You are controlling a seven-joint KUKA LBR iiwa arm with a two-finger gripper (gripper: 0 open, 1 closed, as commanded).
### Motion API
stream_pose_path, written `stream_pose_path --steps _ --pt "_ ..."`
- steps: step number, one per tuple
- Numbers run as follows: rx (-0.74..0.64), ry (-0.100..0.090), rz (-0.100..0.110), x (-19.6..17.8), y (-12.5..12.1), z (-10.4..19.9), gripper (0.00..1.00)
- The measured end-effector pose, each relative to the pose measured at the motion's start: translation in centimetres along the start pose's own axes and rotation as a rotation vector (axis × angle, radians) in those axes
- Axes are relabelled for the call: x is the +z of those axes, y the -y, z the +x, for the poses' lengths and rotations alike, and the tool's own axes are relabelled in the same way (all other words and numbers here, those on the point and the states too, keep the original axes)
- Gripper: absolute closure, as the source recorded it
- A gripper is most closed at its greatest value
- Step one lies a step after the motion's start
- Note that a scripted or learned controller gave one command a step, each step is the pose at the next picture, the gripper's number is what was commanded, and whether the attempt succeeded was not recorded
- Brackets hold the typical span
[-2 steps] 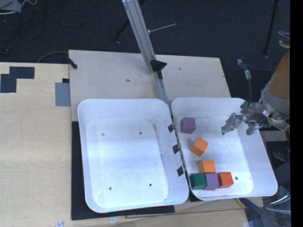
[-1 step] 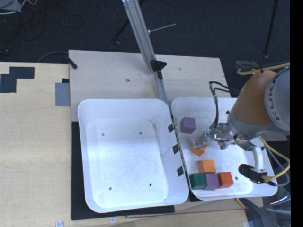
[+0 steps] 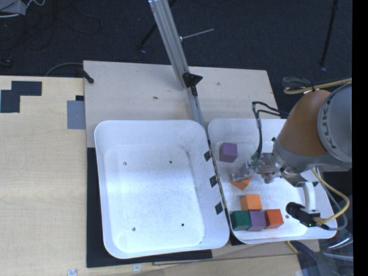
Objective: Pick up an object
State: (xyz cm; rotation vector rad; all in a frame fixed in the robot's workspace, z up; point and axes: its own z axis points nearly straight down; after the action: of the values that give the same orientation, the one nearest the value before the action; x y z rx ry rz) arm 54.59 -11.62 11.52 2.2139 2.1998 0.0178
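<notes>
Over the right bin [image 3: 225, 132], the arm's [image 3: 313, 132] fingers [image 3: 246, 173] pinch an orange block [image 3: 241, 183].

Glossy white plastic bins [image 3: 115, 154], matt blocks [image 3: 229, 151], pale wood-grain bench [image 3: 40, 183].

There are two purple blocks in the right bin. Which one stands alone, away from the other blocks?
The purple block near the bin's far side stands alone. The other purple block sits at the near edge, between a green block and an orange block.
</notes>
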Motion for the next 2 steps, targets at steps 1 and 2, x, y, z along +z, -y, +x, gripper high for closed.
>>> stream_pose_path --steps 1,2 --pt "0.004 0.001 -0.002 0.16 0.12 0.15 0.00" --pt "0.004 0.001 -0.003 0.21 0.15 0.22 0.00"
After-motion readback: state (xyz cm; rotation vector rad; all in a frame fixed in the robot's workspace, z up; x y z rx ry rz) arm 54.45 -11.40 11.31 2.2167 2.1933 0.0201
